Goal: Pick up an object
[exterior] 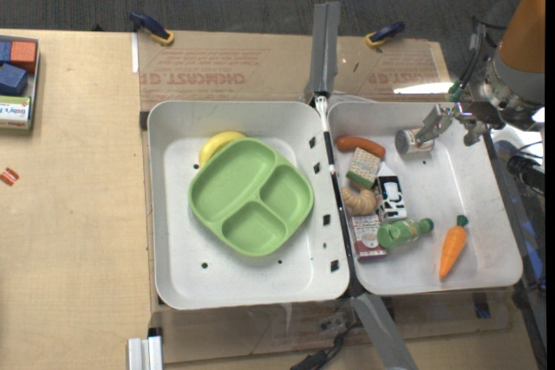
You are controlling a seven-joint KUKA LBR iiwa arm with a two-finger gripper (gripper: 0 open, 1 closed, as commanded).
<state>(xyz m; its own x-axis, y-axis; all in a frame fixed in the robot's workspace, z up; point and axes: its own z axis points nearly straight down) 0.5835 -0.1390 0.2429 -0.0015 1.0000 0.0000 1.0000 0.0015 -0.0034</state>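
The pick looks not yet made: the gripper (419, 137) hangs over the back of the right bin (486, 269), and whether its jaws are open or closed I cannot tell, though nothing shows in them. All 6 or so items lie toward the front. The sausage (360, 145) lies nearest, just left of the jaws, while the carrot (452, 249) lies well forward and right.

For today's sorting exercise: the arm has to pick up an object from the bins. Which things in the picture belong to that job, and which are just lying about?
Belonging to the job:
gripper over the right bin
carrot
green bottle
sausage
green divided plate in the left bin

Just lying about:
box of blocks on the bench
two clamps on the cardboard
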